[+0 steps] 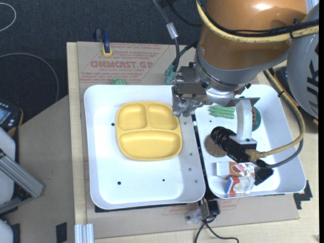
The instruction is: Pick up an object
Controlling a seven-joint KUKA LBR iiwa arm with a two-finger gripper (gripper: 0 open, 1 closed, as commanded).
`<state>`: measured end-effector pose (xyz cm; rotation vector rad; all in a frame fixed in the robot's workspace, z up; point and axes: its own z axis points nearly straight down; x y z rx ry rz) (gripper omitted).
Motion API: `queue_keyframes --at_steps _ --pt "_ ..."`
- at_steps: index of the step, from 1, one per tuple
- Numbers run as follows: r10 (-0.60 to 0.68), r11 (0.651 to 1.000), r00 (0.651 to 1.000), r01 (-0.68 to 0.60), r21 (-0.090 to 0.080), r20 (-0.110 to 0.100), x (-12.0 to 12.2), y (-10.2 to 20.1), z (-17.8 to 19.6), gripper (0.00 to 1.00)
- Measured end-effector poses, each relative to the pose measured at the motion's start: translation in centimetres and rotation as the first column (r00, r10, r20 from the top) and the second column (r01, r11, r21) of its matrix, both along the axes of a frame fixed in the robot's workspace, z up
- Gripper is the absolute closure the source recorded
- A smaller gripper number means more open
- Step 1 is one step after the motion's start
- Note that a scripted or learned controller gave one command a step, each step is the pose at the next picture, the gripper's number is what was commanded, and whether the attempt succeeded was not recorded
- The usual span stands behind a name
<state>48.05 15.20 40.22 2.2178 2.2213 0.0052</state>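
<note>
Underneath me, a tan board [76, 135] printed with red lettering lies on dark carpet [45, 14], and it carries two shallow white bins set edge to edge. A blue and yellow clamp [106, 43] grips the board's far edge, and a small green scrap [119, 81] sits on the board just beyond the left bin [101, 156]. Loose cables trail across the carpet at the far left.

The left bin holds a yellow divided plate [149, 130], lying flat in its far half with three compartments facing up. In the right bin [277, 130] the things are crowded together: a green strip [223, 111] near the far wall, a dark teal round piece [255, 118] just beside it and partly hidden, a brown disc [213, 147] near the inner wall, and a red and white carton [241, 179] at the near edge with a small white block [221, 167] touching it.

My arm comes in from the right, its orange band bulking large over the far side of the right bin, the wrist pointing down. My gripper [183, 104] hangs over the seam between the two bins, just beside the plate's far right corner. Whether my jaws stand wide or narrow I cannot tell from this angle, and I see nothing held in them.
</note>
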Motion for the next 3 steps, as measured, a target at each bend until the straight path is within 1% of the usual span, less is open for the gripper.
queue_keyframes --at_steps 3 --pt "0.002 1.000 1.000 -0.002 0.001 0.007 0.1 0.2 3.1 1.00"
